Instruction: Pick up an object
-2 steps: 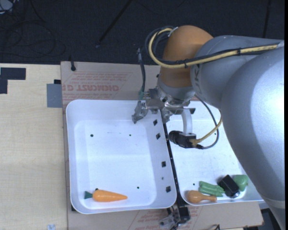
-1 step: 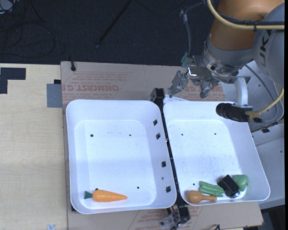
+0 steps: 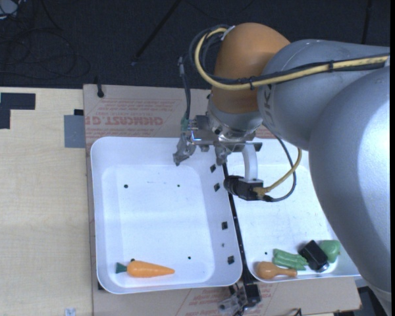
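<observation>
Roughly, largest to smallest:
arm [image 3: 329, 97]: grey, orange band above wrist, reaching in from right, covering much of right bin
left bin [image 3: 105, 176]: shallow, white, holding carrot near front edge
right bin [image 3: 296, 216]: shallow, white, just beside left bin, part hidden under arm; small items grouped at front right corner
gripper [image 3: 184, 151]: hanging over back right part of left bin, near divide between bins; nothing seen between fingers; open or closed, cannot tell
carrot [image 3: 150, 268]: orange with green top, lying flat in left bin front left, well apart from gripper
green items [image 3: 289, 259]: right bin front, one pod-like, another by far corner
pear-shaped tan item [image 3: 274, 270]: touching front rim of right bin
black block [image 3: 313, 254]: between green items
</observation>
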